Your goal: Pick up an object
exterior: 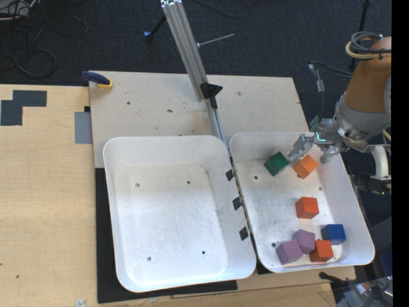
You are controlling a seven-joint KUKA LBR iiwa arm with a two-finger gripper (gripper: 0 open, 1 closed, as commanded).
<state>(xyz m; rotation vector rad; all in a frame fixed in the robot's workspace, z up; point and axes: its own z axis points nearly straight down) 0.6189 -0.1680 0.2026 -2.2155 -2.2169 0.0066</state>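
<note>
Straddling matte orange cube point(306, 165), gripper point(314, 151) spread wide, cube not clearly gripped; smooth white bin point(358, 210) below.

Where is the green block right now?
The green block sits in the right bin, near its far end, just left of an orange block by the robot's hand.

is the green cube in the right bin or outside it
In: the green cube rests on the right bin's floor near its upper rim.
</note>
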